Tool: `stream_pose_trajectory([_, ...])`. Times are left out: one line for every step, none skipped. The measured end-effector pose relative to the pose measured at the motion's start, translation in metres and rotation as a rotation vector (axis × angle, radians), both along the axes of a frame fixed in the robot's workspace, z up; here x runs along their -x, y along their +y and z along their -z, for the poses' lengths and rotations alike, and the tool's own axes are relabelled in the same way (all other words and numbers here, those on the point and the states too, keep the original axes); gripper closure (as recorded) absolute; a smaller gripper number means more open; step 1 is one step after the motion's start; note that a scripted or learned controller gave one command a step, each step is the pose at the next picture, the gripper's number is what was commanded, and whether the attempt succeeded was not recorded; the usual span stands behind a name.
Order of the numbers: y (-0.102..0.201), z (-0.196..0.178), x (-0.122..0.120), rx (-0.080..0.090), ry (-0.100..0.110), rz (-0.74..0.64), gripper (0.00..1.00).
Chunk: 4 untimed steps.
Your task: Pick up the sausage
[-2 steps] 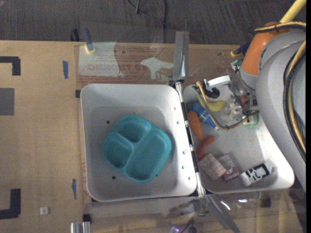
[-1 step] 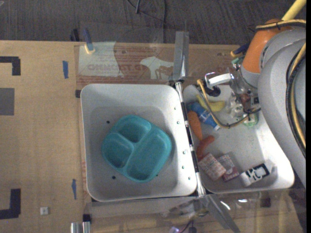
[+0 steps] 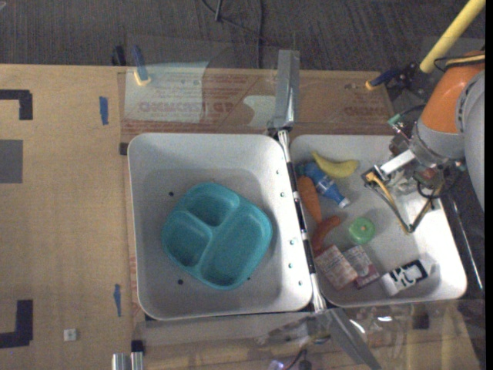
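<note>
A small white and black object [image 3: 406, 274] lies nearest the camera, in the right bin [image 3: 456, 282], on the camera side of the tool [image 3: 394, 183]. Left of it lies a flat printed packet [image 3: 347, 266], also closer to the camera than the tool.

The tool hangs over the right bin's far right part, below the grey arm [image 3: 462, 122] with its orange band. Whether the tool is open or closed cannot be told, and nothing is seen in its grip.

The sausage [image 3: 325, 233], reddish brown, lies to the tool's left and somewhat nearer the camera, well apart from it. It lies at a slant, its lower end at the packet's top edge. A green round item [image 3: 360, 230] sits between the sausage and the tool. An orange carrot [image 3: 310, 197] lies just beyond the sausage, farther left of the tool. A blue bottle [image 3: 327, 183] and a yellow banana [image 3: 335, 164] lie left of the tool, the banana farther from the camera.

Far to the tool's left, the left bin [image 3: 142, 206] holds a teal divided plate [image 3: 217, 233]. Both bins rest on the tan surface [image 3: 62, 206].
</note>
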<state>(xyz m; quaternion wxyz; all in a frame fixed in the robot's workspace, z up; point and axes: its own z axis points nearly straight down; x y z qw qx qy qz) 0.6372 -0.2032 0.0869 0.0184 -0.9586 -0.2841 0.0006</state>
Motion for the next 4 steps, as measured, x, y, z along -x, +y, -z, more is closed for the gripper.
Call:
stream_pose_trajectory([-0.019,-0.069,0.025,0.034,-0.012,-0.037,1.00])
stream_pose_trajectory([-0.020,-0.007,0.030,0.032,-0.021,-0.423,1.00])
stream_pose_trajectory([-0.004,-0.113,0.068,0.033,-0.019,-0.347,1.00])
stream_pose_trajectory([-0.006,-0.121,0.068,0.034,-0.019,-0.344,1.00])
